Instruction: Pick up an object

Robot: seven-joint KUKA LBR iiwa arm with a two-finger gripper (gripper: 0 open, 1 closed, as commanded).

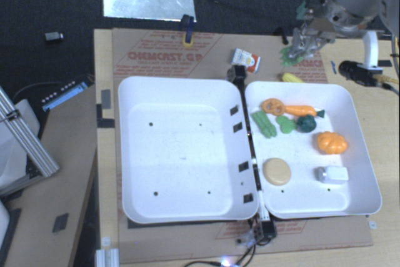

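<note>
The gripper (304, 45) hangs at the upper right of the frame, above the bench (206, 50) and behind the far rim of the right bin (359, 153), so it is not yet over anything it could lift. Whether the jaws are released or clenched I cannot tell; they are a blur of metal against something green on the bench.

To do this step well, the arm probably needs to travel toward the lower part of the frame and come down over one object that stands apart from its neighbours. The orange pumpkin-like toy (331, 142) at the right, the round tan disc (276, 171) near the bin's left wall and the small white and grey block (332, 174) each have free space around them. The cluster at the upper part of the bin looks riskier: a pretzel-shaped piece (272, 106), a carrot (301, 110), a green pod (264, 124) and a dark green broccoli-like piece (305, 123) lie close or touching, so jaws could snag two at once.

The left bin (181, 147) shows bare white floor. A yellow item (291, 78) lies on the bench just outside the right bin's far rim.
</note>
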